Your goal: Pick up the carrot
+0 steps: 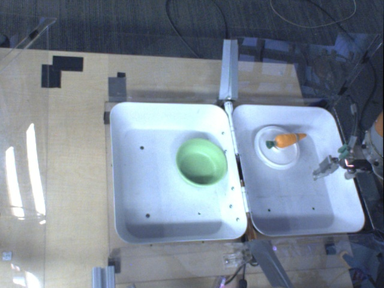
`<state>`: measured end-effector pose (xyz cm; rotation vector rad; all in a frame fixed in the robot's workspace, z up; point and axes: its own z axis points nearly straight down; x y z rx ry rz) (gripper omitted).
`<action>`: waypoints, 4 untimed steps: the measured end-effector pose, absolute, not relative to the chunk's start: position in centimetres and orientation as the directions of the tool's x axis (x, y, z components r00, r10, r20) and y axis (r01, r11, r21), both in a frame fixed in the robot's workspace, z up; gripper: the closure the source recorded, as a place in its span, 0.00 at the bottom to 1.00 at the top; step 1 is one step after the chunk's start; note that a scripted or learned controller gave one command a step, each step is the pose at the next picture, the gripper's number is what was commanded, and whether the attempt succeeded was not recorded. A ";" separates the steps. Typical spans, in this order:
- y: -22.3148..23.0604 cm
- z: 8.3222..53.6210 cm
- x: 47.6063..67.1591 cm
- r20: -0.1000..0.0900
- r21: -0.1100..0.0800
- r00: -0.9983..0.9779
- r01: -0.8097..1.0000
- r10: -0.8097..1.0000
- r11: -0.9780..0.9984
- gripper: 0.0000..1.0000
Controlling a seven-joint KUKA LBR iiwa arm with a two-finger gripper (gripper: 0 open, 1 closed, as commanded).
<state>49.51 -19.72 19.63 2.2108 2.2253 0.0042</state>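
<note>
The orange carrot (288, 140) with a small green top lies on a small white round dish (277, 150) in the back half of the right bin (300, 215). My gripper (337, 168) hovers at the right bin's right rim, to the right of the carrot and a little nearer the front, well apart from it. It stands open with nothing between its fingers; one pale finger (324, 168) reaches in over the bin floor.
A green bowl (202, 161) sits in the middle of the left bin (138, 185). A metal divider post (228, 71) stands behind the seam between the bins. Cables lie on the dark floor beyond the bench.
</note>
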 end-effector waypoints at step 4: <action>-20.6 22.8 59.7 -0.005 0.009 -0.165 0.986 0.986 0.165 0.00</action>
